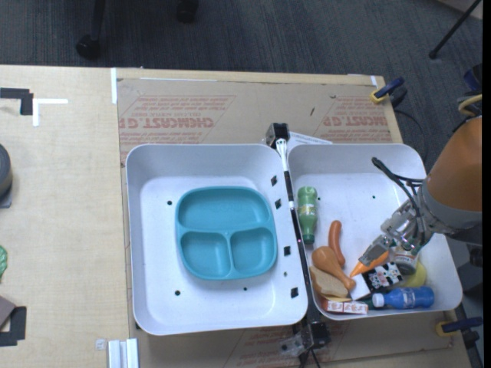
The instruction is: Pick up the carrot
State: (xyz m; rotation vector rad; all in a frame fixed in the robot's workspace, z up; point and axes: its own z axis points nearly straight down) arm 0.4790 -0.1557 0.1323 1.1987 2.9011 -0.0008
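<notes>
In the right bin (360,176) the gripper (376,255) is down over the carrot (360,267), its fingers closed around the carrot's thick end. The carrot lies near the bin's front, beside a drumstick (331,262) and a blue bottle (403,298).

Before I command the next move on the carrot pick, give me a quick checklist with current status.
1. Carrot located in right bin: ok.
2. Gripper positioned at the carrot: ok, just beside its upper end.
3. Carrot between fingers: cannot tell.
4. Carrot lifted off bin floor: not ok.
5. Clutter clearance: not ok, blue bottle, chicken drumstick and hot dog crowd it.
6. Teal plate undisturbed in left bin: ok.
</notes>
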